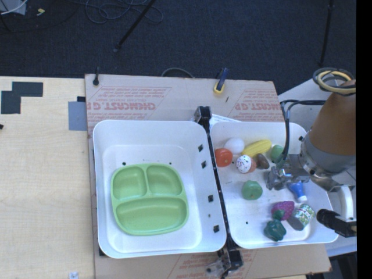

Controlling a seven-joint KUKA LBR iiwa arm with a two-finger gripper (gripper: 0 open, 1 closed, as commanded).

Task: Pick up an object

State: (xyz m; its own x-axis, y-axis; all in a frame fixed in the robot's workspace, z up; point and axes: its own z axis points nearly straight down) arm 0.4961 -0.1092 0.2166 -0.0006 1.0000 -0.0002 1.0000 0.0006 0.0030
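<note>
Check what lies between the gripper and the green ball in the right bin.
Nothing visible blocks it. The gripper sits low in the right bin, and the green ball lies just to its left with bare white floor between them. The nearest neighbours, a white ball with red marks and a brown piece, sit farther back.

Green divided plate [149, 199] in left bin [104, 156]; printed cardboard [151, 100] beneath, on pale wooden counter [40, 185].

The arm [334, 133] is a chunky rounded thing, orange up top with a grey collar under it. Black cables loop along its side, plus a yellow coil above. The gripper [279, 176] is small, bare grey metal with 1 blue bit beside it.
</note>
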